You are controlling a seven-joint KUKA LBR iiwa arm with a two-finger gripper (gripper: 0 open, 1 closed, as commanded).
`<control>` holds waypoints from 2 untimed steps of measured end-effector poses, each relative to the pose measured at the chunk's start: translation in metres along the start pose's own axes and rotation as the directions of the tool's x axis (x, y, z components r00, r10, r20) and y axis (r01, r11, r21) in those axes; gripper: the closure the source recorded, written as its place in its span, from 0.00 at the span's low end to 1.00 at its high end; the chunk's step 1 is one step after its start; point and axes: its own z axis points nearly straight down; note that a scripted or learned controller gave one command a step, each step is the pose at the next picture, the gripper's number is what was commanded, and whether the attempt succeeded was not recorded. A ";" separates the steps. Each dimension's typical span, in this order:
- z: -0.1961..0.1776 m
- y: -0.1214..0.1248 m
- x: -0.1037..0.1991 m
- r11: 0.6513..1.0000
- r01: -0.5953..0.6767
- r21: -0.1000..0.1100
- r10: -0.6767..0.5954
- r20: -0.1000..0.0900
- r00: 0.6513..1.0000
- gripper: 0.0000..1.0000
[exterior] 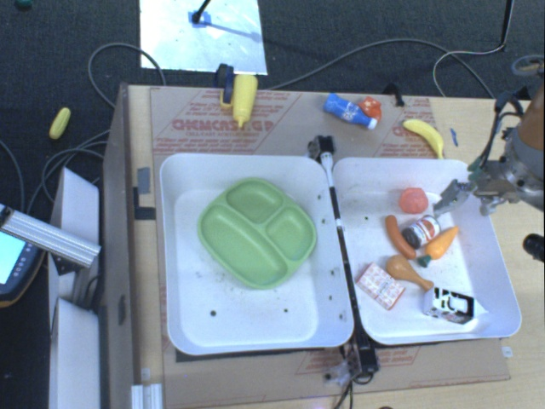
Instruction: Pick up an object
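Dark floor [358, 7] strewn with cables [111, 54] — perhaps carpet — around a cardboard-topped bench [281, 113].

The arm [521, 156] is grey metal with an orange band at its two o'clock edge; black cables loop along it, and the gripper [451, 196] is pale grey.

A robotics lab, set up for testing. The counter [281, 113] is topped with printed cardboard and carries two shallow white bins [255, 173] to the left of the pincer [456, 196]. Loose cables [128, 54] trail over dark carpet [68, 24] far to its left. Plastic toy food [423, 135] lies near it, and a reflective sheet [203, 22] sits on the floor well beyond the counter.
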 end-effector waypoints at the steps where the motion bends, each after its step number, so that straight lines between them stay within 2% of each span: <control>1: 0.121 0.031 0.024 1.000 0.000 -0.015 0.000 0.004 1.000 0.00; 2: 0.130 0.023 0.043 1.000 0.000 -0.024 0.001 0.008 1.000 0.00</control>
